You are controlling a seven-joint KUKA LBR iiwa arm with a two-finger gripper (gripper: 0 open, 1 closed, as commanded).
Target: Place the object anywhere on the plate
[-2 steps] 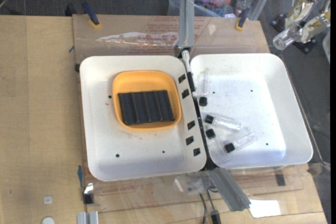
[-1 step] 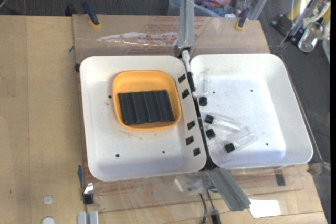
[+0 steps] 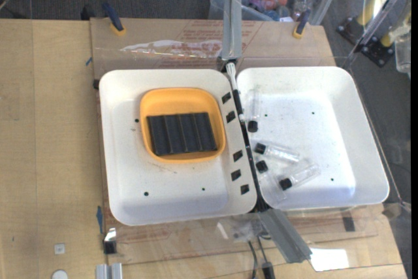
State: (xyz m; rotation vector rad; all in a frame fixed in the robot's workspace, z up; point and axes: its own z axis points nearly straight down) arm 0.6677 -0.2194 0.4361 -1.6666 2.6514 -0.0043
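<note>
The claw: I cannot tell if it is open or shut, or if it holds a thing. A yellow plate sits in the left bin. A black block with ridges lies flat on the plate. Three clear tubes with black caps lie in the right bin, near its left wall and well apart from the plate.

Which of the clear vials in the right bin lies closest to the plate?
The upper vial, lying by the divider with its black cap toward the camera. The other two lie lower and further right, away from the orange plate.
</note>
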